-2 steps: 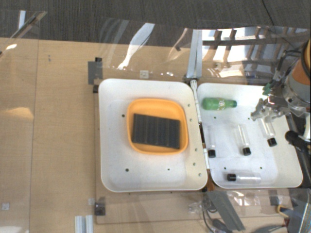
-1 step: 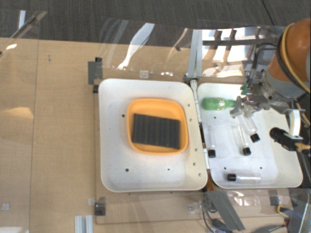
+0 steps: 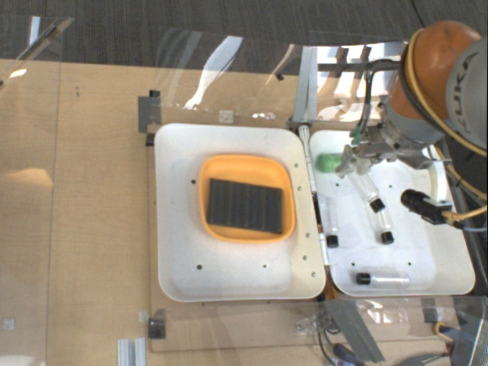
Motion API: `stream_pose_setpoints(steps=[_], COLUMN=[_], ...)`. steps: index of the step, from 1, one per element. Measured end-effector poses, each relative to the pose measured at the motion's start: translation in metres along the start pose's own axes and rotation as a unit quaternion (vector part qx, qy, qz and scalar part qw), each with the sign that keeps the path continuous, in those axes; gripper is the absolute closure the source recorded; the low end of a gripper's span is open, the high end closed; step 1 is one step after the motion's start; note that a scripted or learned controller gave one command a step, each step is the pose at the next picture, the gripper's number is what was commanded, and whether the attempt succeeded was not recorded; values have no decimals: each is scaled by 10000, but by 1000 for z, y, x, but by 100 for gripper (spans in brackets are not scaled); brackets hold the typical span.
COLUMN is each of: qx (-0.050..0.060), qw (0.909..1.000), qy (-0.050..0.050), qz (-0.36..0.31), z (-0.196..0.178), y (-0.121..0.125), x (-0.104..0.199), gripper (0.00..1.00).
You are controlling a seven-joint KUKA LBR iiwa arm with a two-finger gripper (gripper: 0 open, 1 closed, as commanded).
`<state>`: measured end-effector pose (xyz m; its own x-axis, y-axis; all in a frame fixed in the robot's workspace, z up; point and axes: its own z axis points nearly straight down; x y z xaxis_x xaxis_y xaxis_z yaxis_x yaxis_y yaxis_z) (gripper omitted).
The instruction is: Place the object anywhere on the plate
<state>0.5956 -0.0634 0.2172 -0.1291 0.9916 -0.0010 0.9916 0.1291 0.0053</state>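
Note:
An orange plate (image 3: 204, 197) lies in the left bin (image 3: 183, 258), and a dark grey ribbed slab (image 3: 245, 207) rests flat on it. At the far left corner of the right bin (image 3: 450, 277) sits a small green object (image 3: 329, 162). My gripper (image 3: 355, 158) hangs just right of this green object, low over the bin's back edge. The orange-banded wrist fills the upper right above it. Nothing is seen held.
Two clear tubes with black caps (image 3: 380, 213) lie in the middle of the right bin. Another clear tube (image 3: 380, 279) lies along its front edge, and a small black piece (image 3: 332, 241) is near the left wall. A metal divider post (image 3: 306, 90) stands behind the bins.

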Motion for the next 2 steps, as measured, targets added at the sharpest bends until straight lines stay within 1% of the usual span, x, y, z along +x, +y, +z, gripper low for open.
stream_pose_setpoints(steps=[1, 2], qx=[8, -7], qw=[9958, 9920], qy=[6, 4], qz=[-915, -1264], z=[33, 31], y=[25, 35], x=[55, 92], gripper=[100, 100])
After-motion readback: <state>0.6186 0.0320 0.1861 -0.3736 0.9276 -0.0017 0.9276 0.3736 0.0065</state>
